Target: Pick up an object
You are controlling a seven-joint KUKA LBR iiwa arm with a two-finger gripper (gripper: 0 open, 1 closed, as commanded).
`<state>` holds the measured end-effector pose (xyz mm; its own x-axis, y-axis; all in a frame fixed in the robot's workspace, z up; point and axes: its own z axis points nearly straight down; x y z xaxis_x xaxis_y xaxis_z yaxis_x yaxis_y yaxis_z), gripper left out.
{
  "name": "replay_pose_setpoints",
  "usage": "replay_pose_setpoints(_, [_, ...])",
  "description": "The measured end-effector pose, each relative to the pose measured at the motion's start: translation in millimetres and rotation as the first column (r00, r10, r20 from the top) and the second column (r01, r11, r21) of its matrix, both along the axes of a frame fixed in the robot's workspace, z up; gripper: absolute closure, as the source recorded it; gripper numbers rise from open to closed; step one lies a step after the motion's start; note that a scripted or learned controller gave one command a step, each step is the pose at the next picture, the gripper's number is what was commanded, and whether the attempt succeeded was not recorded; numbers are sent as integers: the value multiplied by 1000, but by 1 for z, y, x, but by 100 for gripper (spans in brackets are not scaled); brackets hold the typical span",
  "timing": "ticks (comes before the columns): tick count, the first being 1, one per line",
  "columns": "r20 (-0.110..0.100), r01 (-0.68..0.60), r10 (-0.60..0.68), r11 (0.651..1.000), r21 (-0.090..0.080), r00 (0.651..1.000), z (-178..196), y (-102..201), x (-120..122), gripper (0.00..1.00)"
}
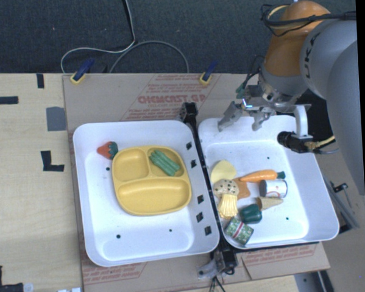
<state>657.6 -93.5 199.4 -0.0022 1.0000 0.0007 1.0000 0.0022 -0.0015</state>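
My gripper (243, 121) hangs above the far edge of the right bin (296, 228), its two fingers spread apart and open with nothing between them. Below it in that bin lie several toy foods: an orange carrot (258, 176), a pale yellow round piece (223, 170), a spotted mushroom-like piece (225, 187), a small can (274, 188), a dark green piece (251, 214) and a green-and-white packet (239, 230). The left bin (96, 238) holds a yellow divided plate (150, 196) with a green vegetable (165, 161) in one compartment. A red strawberry (107, 150) lies beside the plate.
Both bins rest on a cardboard sheet (161, 96) clamped at the back. A black divider clip (189, 113) sits between the bins at the far side. A white cable (129, 50) loops behind the bench. The arm's body (330, 61) fills the right side.
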Motion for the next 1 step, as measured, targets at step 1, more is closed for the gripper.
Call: replay_pose_setpoints(1, [-2, 3, -3, 1000, -2, 1000, -119, -15, -54, 0])
